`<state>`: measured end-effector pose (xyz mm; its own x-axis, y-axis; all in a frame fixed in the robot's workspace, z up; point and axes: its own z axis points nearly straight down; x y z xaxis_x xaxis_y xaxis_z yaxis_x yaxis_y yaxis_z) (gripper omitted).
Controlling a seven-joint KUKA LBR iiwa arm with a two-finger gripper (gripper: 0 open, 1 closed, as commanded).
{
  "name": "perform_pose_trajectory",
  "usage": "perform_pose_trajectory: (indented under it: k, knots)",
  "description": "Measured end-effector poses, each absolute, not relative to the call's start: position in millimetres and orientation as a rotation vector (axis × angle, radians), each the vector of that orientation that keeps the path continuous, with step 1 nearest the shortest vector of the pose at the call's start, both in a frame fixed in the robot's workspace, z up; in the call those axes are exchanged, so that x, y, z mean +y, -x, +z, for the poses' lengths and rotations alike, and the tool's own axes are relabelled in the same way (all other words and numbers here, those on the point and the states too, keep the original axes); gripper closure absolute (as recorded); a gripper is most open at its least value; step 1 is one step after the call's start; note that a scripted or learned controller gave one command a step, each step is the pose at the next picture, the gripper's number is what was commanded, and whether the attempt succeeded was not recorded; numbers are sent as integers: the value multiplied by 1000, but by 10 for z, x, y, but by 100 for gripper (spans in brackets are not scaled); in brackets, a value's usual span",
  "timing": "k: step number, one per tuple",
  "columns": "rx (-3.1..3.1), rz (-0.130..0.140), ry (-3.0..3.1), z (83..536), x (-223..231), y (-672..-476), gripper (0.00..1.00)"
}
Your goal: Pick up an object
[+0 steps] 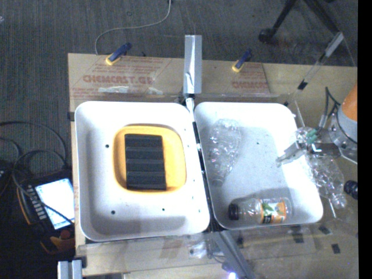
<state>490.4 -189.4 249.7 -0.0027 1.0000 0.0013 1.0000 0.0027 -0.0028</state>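
Observation:
The right bin [256, 138] holds a crushed clear plastic bottle [222, 150] near its left wall. A bottle with an orange label and a dark cap [260, 209] lies on its side along the front wall. Another crumpled clear bottle [323, 176] rests on the bin's right rim. My gripper [290, 154] hangs over the right side of this bin, just above and to the left of that crumpled bottle, with the orange band of the arm at the frame's right edge. In the left bin [93, 156] lies a yellow tray with a black ribbed block [145, 161].
A metal post [192, 68] stands behind the seam between the bins. Two blue and yellow clamps [118, 53] hold the cardboard at the bench's back edge. Cables and a tablet [52, 199] lie on the floor to the left.

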Motion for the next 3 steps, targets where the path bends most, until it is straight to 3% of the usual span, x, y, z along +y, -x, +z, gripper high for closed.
perform_pose_trajectory:
  k: [1,2,3]
  knots:
    - [-2327,0,2105,1567,-2154,-4836,0]
    - [-2474,-1,1937,2392,-1767,-4851,0]
    - [-2656,-1,1673,1466,-2001,-4837,0]
